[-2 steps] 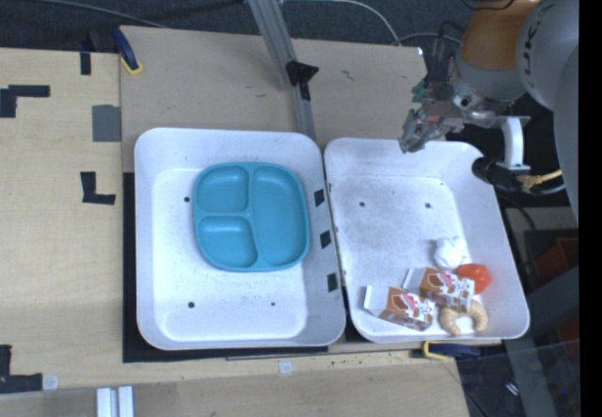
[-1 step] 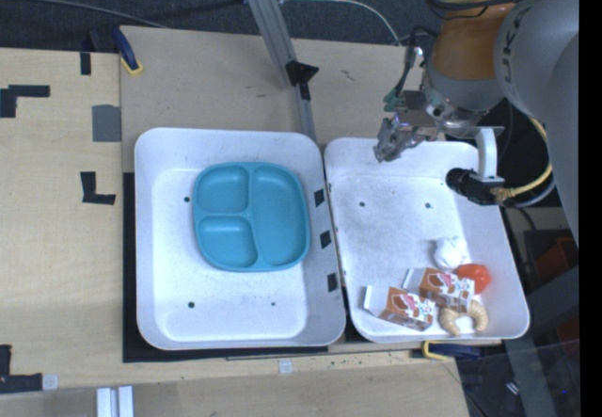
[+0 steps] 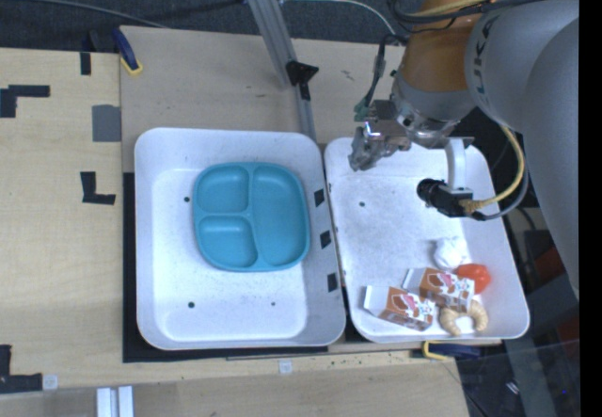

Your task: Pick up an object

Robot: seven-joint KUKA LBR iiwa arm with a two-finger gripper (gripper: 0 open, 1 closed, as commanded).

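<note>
Your wooden bench carries two bins — the gripper hangs at the right bin's far corner, well short of the snacks; its grip you cannot tell.

A pale wooden bench fills the frame, bearing two white bins: left bin at centre, right bin touching it.

The gripper is hanging over the far left corner of the right bin. Small packets are lying in that bin's near right corner, while a blue divided plate is sitting in the left bin.
</note>
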